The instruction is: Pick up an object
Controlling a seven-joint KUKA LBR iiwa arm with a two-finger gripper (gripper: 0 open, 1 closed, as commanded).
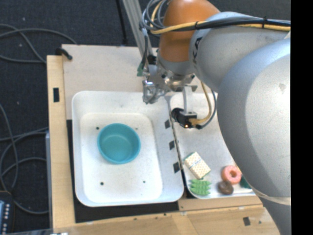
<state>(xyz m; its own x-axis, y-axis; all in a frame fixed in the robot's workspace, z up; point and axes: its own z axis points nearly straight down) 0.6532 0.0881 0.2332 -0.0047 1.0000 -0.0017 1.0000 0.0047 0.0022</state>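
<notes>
Teal bowl [119, 143] sits upright — mouth up — in the left bin [85, 102]; claw [151, 94] state unclear.

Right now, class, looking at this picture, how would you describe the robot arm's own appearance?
The arm is bulky, rounded and light grey, with a glossy orange band above the wrist. Yellow and black cables run along it, and more loop below the wrist. The gripper is small, metallic and grey.
</notes>
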